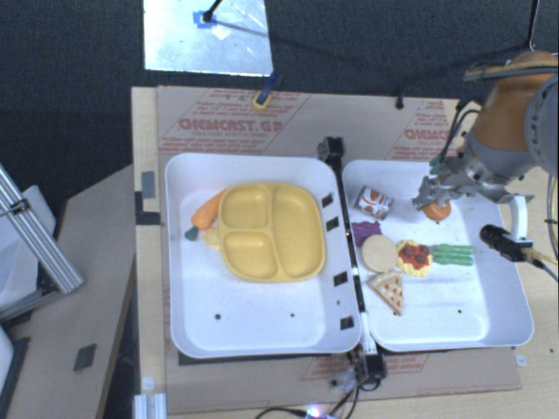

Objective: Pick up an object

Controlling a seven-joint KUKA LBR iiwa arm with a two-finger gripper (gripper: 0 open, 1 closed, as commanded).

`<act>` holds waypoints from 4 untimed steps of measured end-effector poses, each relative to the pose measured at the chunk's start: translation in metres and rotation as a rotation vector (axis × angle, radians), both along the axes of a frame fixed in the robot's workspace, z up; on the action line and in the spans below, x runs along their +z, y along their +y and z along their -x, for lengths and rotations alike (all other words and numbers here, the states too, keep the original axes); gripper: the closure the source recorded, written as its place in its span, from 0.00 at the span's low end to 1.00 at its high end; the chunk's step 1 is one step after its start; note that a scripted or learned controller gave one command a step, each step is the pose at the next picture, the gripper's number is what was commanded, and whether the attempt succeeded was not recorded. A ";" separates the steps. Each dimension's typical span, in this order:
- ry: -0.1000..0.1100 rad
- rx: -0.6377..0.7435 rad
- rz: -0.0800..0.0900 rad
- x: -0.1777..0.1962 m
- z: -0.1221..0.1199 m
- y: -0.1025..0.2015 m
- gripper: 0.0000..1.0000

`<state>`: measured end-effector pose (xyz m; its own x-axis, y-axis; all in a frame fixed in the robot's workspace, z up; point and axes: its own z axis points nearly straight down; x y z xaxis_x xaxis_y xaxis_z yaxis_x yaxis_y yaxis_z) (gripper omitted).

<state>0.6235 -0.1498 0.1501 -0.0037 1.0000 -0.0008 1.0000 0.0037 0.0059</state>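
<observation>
A robotics lab: taped cardboard bench, white bins, toy food.

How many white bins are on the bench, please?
2. The left bin holds a yellow divided plate and a toy carrot. The right bin holds small toy foods, below the gripper.

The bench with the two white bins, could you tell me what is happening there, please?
The grey KUKA arm reaches in over the right bin, its claw low at a small orange object near the back. Toy food lies beside it: a can, a pizza slice and a round biscuit. The left bin holds a yellow divided plate and a carrot.
</observation>
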 end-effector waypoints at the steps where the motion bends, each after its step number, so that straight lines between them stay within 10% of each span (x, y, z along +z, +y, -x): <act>1: -0.003 0.001 0.001 0.061 0.004 0.005 1.00; 2: 0.002 0.001 0.000 0.076 0.003 0.005 1.00; 4: 0.007 0.006 -0.003 0.072 0.048 0.113 1.00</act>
<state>0.5755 -0.0373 0.2220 -0.0092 1.0000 0.0024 1.0000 0.0092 -0.0012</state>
